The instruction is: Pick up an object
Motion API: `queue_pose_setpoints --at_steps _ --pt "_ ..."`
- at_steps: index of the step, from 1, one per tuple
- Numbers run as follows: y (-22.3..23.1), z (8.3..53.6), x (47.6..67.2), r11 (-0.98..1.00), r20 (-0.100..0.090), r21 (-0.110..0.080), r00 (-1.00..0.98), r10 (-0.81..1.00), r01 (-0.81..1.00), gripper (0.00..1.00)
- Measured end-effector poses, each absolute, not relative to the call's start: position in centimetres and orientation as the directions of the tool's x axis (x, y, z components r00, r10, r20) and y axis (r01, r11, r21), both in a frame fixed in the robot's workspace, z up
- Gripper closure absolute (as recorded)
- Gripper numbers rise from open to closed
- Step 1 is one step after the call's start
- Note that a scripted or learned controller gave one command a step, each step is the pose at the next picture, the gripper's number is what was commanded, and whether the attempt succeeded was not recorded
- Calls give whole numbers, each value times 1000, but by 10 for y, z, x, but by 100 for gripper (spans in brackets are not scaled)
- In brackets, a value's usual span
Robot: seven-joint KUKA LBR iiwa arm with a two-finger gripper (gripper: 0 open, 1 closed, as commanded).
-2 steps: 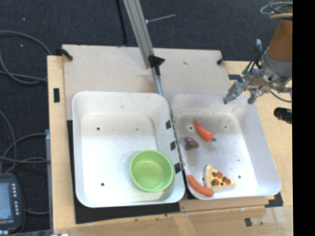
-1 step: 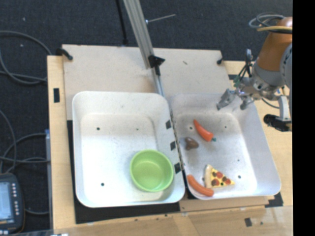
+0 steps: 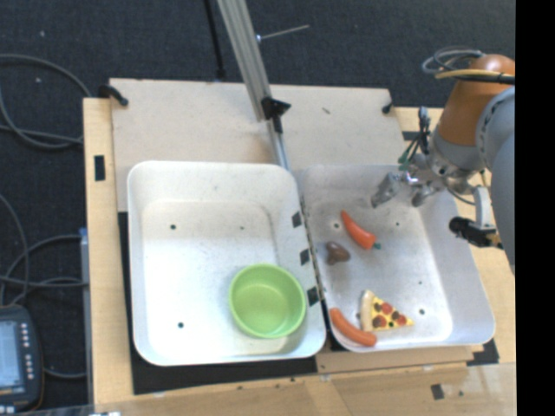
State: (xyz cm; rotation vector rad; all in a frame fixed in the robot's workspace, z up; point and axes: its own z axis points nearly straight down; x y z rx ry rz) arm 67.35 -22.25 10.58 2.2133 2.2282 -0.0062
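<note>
In the right bin [image 3: 451, 271] lie an orange carrot [image 3: 357, 230], a small brown lump [image 3: 337, 252], a pizza slice [image 3: 381, 313] and an orange sausage [image 3: 352, 328] at the front rim. My gripper [image 3: 402, 191] hangs over the bin's back right part, up and to the right of the carrot. Its two fingers stand spread apart with nothing between them. The grey arm with its orange band [image 3: 473, 102] reaches in from the right.
The left bin [image 3: 173, 232] holds a green bowl [image 3: 267, 300] near its front right corner. A slanted metal rail [image 3: 247, 50] rises from the bench behind the bins. Cables lie on the dark floor at left.
</note>
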Motion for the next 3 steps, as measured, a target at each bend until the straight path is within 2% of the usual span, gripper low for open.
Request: queue_pose_setpoints --at_steps 1,3 --pt "-224 121 675 10 -9 4 -10 1000 1000 100" --pt "-223 247 688 4 -2 10 -4 1000 1000 100"
